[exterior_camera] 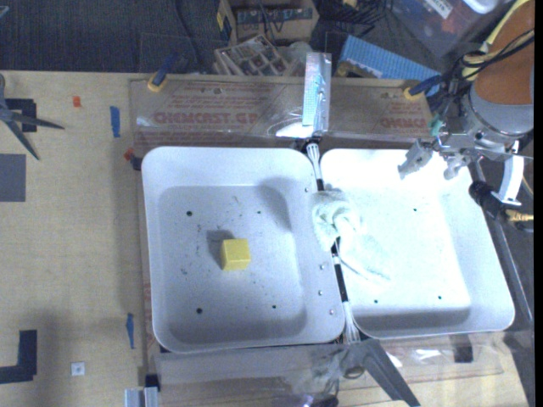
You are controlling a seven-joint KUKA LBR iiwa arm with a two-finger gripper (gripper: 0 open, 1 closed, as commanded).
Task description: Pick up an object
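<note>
- Sitting on the floor of the left bin (170, 176), a little left of its middle, is a yellow block (236, 254); it lies alone, apart from every wall.
- Dark specks and a few small holes dot the bin floor around the block.
- The right bin (475, 312) touches the left one along a shared rim; a crumpled pale wrapper (335, 217) lies at that rim, on the right bin's left side, with thin clear film trailing from it toward the bin's middle.
- The tool (431, 159) hangs above the right bin's far right corner, well apart from the block; its two fingers stand spread, with nothing between them.
- The arm (507, 83) reaches in from the right, its orange band above the wrist.
- Both bins rest on the worktop (68, 253).
</note>
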